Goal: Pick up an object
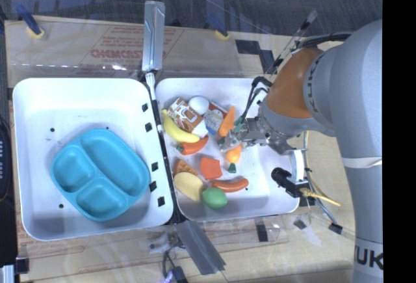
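- The left bin holds a blue divided plate, tilted and lying toward the near side; nothing here bears on the grasp.
- A ridge where the two bins meet runs down the middle, and the banana lies just right of it, its long axis slanting down to the right.
- The right bin carries the pile of toy food: a white egg at the far end, an orange block in the middle, a sausage and a green lime at the near end.
- The carrot is likely the thing to take: it lies just left of the pincer, long axis slanting from upper right to lower left, with a smaller orange piece just below.
- The pincer sits low among the toys; whether its fingers are apart or together I cannot tell, as the wrist covers them.
- Open floor lies to the right of the pile, toward the bin's right wall, giving room to lift clear; the left side is crowded.
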Motion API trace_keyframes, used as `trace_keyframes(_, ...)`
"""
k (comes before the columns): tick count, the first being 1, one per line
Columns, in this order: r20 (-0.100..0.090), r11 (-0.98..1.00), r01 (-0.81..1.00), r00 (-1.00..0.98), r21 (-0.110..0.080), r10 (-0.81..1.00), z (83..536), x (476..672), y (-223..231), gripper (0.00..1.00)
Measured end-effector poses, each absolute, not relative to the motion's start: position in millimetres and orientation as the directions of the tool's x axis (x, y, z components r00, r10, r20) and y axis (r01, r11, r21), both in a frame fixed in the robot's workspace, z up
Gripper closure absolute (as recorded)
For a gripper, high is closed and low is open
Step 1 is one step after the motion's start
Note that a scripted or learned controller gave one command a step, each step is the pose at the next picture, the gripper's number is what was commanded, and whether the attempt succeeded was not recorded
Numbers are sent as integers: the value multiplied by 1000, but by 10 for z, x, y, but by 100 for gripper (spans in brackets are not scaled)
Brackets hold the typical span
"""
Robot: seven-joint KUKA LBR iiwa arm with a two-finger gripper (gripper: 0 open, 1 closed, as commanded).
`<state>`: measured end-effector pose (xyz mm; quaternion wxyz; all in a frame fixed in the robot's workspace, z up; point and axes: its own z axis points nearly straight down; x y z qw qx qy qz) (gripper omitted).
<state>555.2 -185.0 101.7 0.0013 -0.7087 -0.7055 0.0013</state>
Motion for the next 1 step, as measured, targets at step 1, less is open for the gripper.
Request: trace_keyframes(1, 0, -131, 991, 131, 7, 991, 2207, 5814, -1682, 100)
